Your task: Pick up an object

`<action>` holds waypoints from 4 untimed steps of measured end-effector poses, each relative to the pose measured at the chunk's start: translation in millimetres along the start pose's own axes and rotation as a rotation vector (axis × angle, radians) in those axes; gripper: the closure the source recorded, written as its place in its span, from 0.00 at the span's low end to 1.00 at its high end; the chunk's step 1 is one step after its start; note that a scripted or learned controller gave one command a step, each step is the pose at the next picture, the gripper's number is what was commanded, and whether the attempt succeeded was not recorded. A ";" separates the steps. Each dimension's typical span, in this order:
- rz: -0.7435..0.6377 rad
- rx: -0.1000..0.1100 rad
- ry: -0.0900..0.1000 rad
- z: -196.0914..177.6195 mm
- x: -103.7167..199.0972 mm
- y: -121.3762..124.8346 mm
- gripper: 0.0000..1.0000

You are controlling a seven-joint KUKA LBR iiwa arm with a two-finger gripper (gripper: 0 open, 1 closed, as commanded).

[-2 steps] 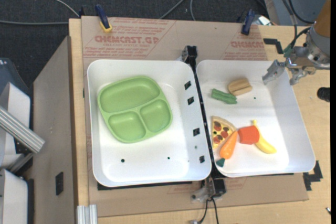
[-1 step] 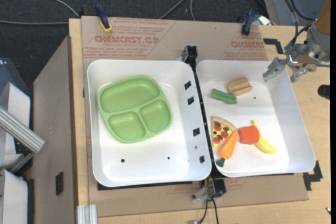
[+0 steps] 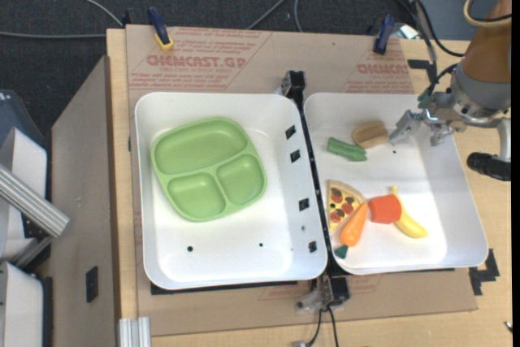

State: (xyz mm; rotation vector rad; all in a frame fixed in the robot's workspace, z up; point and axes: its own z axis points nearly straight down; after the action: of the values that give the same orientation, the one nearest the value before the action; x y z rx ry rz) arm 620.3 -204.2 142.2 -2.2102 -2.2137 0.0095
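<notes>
White left bin (image 3: pixel 162 256): holds one green plate (image 3: pixel 209 167), three compartments, lying flat toward the bin's rear left; the plate's sections hold nothing.
Divider: black clips (image 3: pixel 296 166) run along the seam where the two bins meet.
White right bin (image 3: pixel 455 207): holds six toy food items, all resting on the floor of the bin.
Green piece (image 3: pixel 347 149): a short pod-like item, rear left of the right bin, just beside the tan block.
Tan block (image 3: pixel 370 134): bread-like, lying to the right of the green piece and close to the gripper's left side.
Pizza slice (image 3: pixel 341 197): front left of the right bin, touching the carrot.
Carrot (image 3: pixel 353 225): orange, tilted, between the pizza slice and the red piece, touching both.
Red piece (image 3: pixel 385 209): orange-red, in contact with the banana.
Banana (image 3: pixel 409 225): yellow, lying at a slant at the right end of the front cluster.
Gripper (image 3: pixel 422 128): over the rear right part of the right bin, above its floor, near the tan block but apart from it.
Fingers (image 3: pixel 404 126): spread apart, with nothing between them.
Arm (image 3: pixel 487 53): grey with an orange band, entering from the right.
Bench (image 3: pixel 203 61): brown board under both bins, blue clamps at its rear edge.
</notes>
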 end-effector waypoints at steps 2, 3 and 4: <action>-0.002 -0.003 0.000 46.4 0.7 1.2 1.00; 0.001 -0.016 -0.007 -10.3 -6.2 -2.4 1.00; -0.001 -0.016 -0.006 -55.0 -8.2 7.3 1.00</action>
State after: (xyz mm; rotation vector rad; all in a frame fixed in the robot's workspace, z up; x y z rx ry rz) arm 628.4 -212.7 197.0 -2.2195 -2.2263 -0.0012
